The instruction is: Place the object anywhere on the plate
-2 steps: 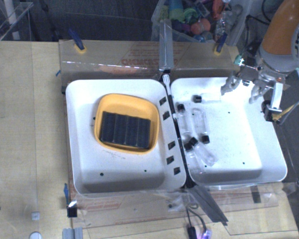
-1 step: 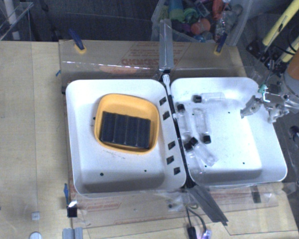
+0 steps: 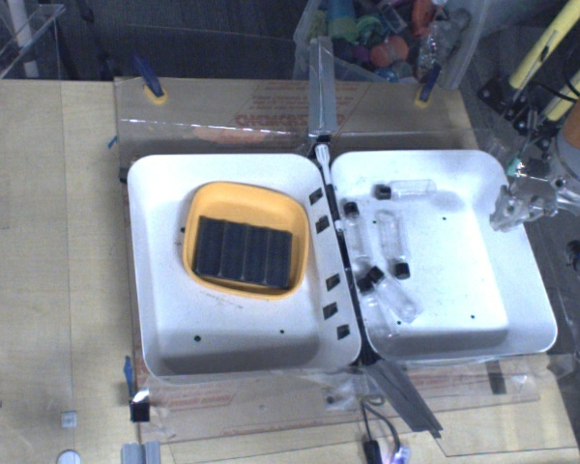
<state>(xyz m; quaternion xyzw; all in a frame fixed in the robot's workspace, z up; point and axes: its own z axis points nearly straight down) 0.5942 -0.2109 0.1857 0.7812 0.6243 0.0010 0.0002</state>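
Searching the scene for readable writing turns up none: faint reddish print on the clear sheet behind the bins is too blurred to make out.

At the right edge, the metal claw [image 3: 518,204] hangs over the right rim of the right shallow white bin [image 3: 483,298], with the arm's grey wrist just behind it. Whether the claw is spread or pressed together cannot be told from this angle, and nothing shows between its tips.

Two white bins sit side by side on the pale wooden table [image 3: 39,259]. The left shallow white bin [image 3: 159,307] holds one yellow rounded-square plate [image 3: 195,217], and one dark ribbed rectangular block [image 3: 247,251] lies flat on the plate, near its middle.

In the right bin lie several clear plastic tubes with black caps [image 3: 391,245], about four, scattered along its left side near the divider; their exact count is hard to tell. Beyond the bins stands one clear tub of colourful toys [image 3: 387,13].
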